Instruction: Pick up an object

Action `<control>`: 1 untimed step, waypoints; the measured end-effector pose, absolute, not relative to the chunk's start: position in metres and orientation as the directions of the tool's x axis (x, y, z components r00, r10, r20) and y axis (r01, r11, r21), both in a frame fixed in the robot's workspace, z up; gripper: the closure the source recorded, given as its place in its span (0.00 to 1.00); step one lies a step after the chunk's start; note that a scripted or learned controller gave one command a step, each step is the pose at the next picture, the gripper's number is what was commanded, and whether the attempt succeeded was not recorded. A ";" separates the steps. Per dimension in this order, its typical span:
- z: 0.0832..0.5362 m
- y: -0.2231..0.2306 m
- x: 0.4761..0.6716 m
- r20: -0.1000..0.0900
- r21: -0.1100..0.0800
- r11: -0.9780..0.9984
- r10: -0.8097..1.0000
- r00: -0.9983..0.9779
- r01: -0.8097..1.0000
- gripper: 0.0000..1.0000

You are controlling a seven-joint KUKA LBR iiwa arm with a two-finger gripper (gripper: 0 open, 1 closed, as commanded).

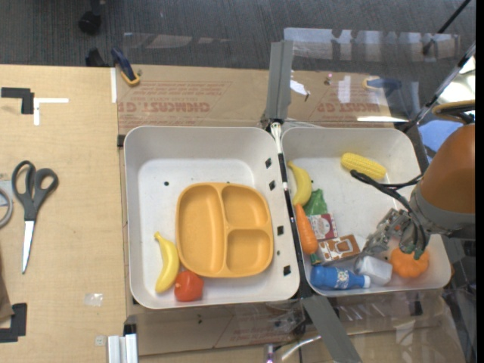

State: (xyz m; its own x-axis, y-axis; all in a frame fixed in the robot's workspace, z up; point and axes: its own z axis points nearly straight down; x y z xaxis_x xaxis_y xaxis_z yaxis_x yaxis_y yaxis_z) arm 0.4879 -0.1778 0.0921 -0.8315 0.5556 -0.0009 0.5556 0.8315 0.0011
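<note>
End effector (395, 231) low in right bin (333, 146), near front right corner; finger state impossible to tell. Just beside: orange (409, 264), white cup (375, 268), blue bottle (339, 278). Farther off: corn (364, 165), carrot (305, 229). Yellow tray (224, 229) in left bin (144, 203).

Yellows, oranges and one blue among white bins

Both bins (136, 203) are plain white; the divided plate (224, 229) is orange-yellow, with a yellow banana (166, 263) and a red tomato (188, 286) beside it. In the other bin lie a yellow corn cob (364, 165), a second yellow banana (301, 183), an orange carrot (305, 231), a blue bottle (338, 278) with a white cap and an orange fruit (409, 263). The tabletop (68, 225) is pale wood; the scissors (31, 203) have grey-black handles.
</note>
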 end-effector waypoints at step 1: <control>0.092 -0.127 0.502 -0.001 0.000 0.394 0.919 -0.394 0.919 1.00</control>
